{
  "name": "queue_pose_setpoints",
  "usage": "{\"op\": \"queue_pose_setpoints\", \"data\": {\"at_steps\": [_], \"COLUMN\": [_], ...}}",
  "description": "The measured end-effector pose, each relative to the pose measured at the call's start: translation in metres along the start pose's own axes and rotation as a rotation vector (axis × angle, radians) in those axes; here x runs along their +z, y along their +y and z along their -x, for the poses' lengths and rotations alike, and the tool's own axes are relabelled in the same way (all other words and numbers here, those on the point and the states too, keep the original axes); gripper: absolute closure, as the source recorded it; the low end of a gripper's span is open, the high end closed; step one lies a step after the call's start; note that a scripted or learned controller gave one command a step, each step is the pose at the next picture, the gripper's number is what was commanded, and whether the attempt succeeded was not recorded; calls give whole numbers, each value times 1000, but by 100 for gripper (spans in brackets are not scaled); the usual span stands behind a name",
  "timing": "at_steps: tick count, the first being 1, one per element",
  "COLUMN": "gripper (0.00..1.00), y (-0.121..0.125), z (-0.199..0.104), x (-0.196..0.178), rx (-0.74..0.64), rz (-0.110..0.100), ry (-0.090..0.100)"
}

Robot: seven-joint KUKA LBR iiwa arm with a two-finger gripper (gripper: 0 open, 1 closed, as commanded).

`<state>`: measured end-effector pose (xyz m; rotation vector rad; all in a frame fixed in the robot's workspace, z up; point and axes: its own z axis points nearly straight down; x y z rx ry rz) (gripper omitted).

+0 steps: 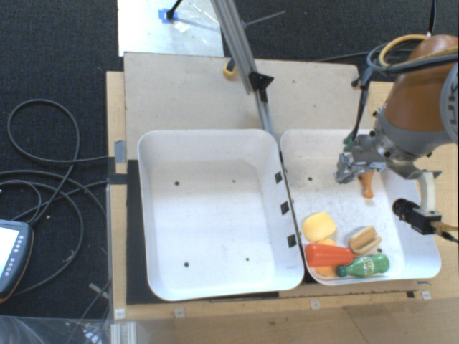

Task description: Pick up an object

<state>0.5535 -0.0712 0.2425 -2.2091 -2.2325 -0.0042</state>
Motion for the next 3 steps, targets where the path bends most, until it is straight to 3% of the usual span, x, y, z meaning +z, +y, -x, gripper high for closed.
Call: {"op": "queue_pose_setpoints", "data": {"at_steps": [2, 3], "gripper": [100, 100], "y": [22, 45], "z": [-89, -135], "x": [2, 9], "rx": [0, 1], "rz": [1, 2], "ry": [0, -1]}}
